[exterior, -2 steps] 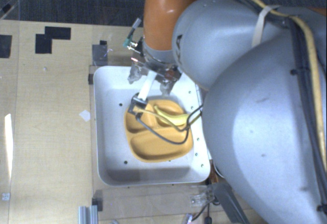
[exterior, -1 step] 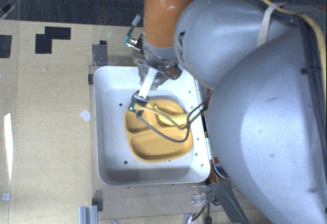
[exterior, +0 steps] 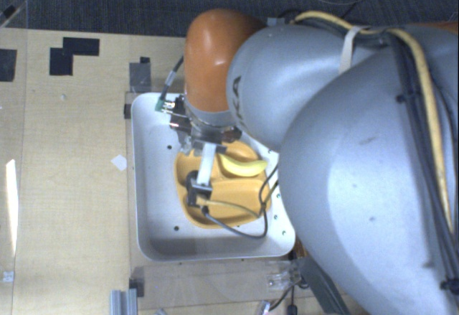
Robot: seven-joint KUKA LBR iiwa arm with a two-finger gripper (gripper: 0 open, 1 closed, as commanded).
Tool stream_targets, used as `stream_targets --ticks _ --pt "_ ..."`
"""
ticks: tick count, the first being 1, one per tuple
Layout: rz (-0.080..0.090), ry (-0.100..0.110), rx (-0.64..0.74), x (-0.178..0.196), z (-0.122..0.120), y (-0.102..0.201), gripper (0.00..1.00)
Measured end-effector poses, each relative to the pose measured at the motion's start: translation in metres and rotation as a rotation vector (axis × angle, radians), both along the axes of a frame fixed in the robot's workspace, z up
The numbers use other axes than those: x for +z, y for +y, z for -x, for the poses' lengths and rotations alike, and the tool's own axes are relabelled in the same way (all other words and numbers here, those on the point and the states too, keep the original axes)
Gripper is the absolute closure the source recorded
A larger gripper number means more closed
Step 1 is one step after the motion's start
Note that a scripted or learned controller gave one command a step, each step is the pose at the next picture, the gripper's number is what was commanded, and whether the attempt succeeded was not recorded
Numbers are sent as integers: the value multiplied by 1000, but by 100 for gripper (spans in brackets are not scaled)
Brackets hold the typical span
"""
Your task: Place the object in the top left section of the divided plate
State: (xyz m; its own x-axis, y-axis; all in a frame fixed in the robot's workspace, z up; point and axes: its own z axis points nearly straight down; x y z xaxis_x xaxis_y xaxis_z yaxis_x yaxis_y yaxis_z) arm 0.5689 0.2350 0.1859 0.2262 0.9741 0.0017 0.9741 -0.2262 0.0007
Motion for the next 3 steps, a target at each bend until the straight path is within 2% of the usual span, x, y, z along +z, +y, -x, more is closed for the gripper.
stream_targets --ticks 1,2,3 --pt "-1 -2 176 38 23 -1 100" --pt "0 0 197 -4 58 -1 100" --pt "-1 -3 21 59 28 -33 100"
